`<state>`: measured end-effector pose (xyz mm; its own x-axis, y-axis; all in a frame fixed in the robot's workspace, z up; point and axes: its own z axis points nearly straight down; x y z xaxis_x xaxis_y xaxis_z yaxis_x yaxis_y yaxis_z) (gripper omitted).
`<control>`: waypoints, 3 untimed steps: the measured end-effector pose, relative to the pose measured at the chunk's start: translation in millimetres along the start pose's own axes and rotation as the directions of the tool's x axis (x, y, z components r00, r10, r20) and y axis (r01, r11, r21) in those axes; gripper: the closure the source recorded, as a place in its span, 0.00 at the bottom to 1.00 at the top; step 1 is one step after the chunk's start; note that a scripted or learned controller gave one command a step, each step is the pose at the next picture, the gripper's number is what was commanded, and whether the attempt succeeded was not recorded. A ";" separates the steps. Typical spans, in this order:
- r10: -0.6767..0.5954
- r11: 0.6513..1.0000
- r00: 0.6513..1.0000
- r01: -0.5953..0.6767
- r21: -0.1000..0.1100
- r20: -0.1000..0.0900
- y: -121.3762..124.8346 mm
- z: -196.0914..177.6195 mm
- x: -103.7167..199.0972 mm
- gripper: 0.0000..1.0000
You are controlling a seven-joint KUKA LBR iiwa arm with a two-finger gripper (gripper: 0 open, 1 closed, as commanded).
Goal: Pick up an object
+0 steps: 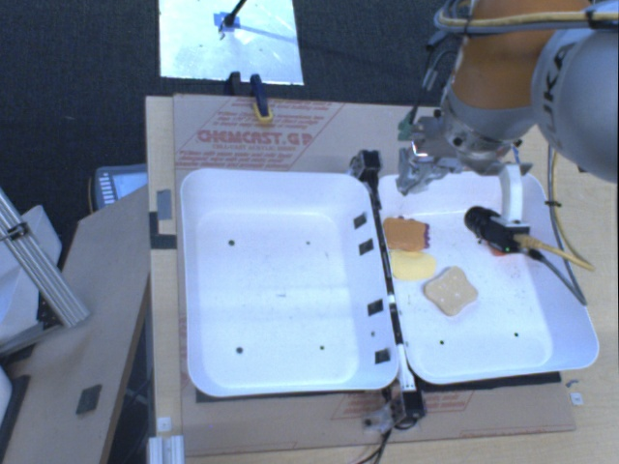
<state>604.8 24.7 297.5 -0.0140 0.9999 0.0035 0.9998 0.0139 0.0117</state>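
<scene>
Bright, even overhead light; glare on white bins (280, 187); slight softness

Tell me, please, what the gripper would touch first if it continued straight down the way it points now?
Probably the bare white floor at the back of the right bin. The gripper points down there, just behind the orange food piece; depth is hard to judge.

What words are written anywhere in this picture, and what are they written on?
"CHEMCAST GP": large red letters on the brown cardboard sheet behind the two shallow white bins; the last letters are unsure.
Smaller red lines above and below that name: too blurred to read.
Red print on the cardboard's front edge: too small to read.
</scene>
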 end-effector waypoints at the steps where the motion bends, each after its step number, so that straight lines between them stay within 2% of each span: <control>1: 0.009 1.000 1.000 -0.009 0.011 0.001 -113.7 -36.7 4.9 1.00; 2: 0.005 1.000 1.000 -0.005 -0.007 -0.001 -110.3 -173.8 44.4 1.00; 3: 0.003 1.000 1.000 -0.003 0.009 0.001 -110.6 -164.9 113.5 1.00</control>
<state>490.7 136.0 461.5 -0.0107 0.9999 0.0025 0.9999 0.0107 0.0024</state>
